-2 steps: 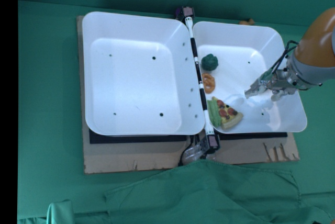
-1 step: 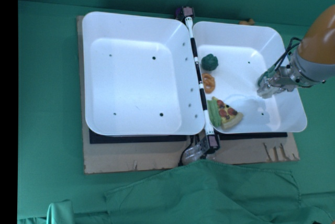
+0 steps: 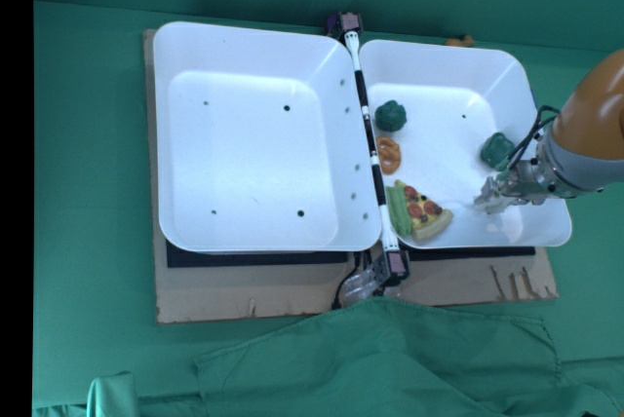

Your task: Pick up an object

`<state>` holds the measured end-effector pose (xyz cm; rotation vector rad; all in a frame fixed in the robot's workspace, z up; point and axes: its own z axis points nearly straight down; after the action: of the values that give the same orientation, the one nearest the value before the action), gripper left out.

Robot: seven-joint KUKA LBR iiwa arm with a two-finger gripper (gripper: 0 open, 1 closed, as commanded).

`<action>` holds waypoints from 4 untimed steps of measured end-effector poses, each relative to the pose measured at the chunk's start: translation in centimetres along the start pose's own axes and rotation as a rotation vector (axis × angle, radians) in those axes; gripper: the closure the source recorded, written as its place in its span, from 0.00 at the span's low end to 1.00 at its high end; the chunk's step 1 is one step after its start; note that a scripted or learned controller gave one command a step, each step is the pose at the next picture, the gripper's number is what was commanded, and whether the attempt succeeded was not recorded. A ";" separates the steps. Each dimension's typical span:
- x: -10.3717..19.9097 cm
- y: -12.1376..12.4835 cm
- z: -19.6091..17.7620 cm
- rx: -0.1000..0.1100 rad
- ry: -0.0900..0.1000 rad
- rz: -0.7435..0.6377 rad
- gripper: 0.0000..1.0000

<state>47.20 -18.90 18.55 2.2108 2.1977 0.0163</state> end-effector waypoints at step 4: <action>-0.3 0.2 -2.3 -0.007 -0.006 0.005 1.00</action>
<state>47.36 -19.16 20.90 2.2095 2.1853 0.0177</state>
